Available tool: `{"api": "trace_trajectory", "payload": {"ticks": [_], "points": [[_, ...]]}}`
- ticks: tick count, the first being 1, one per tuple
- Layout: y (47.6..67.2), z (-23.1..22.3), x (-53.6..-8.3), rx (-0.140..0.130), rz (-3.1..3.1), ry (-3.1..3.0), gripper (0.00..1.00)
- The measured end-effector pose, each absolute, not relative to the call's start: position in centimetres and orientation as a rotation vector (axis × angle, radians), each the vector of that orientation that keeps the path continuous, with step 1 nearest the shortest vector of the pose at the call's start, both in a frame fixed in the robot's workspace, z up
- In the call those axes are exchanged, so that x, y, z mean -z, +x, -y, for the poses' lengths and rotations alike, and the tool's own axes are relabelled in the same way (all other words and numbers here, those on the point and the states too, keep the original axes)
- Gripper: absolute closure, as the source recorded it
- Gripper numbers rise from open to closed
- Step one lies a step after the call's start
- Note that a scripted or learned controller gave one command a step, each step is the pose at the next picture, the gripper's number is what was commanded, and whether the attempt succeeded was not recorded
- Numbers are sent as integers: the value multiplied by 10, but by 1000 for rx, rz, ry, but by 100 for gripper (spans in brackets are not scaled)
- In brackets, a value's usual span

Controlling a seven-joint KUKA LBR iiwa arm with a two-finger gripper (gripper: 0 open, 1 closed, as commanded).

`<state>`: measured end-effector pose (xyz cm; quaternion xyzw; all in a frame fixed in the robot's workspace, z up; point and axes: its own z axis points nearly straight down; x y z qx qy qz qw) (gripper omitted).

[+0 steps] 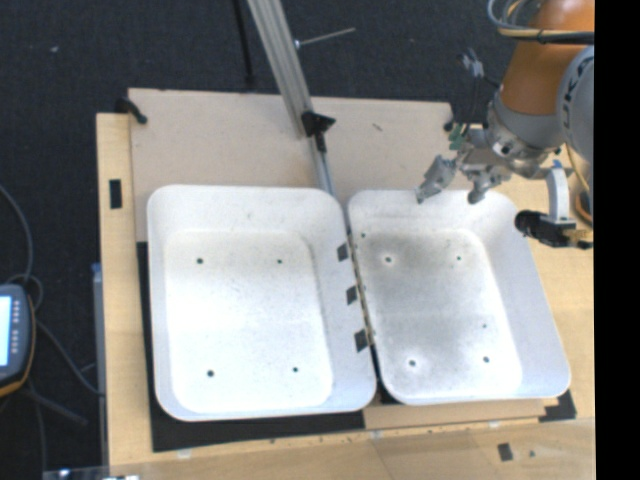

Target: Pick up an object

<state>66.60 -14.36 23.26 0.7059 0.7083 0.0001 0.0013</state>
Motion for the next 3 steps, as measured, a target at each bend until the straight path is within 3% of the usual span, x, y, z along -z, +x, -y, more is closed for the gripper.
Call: {"api": "trace_trajectory", "payload": {"ticks": [1, 3], "points": [[666, 144, -233, 2, -2224, 2215, 0], [661, 150, -132, 6, -2222, 2223, 0]]}}
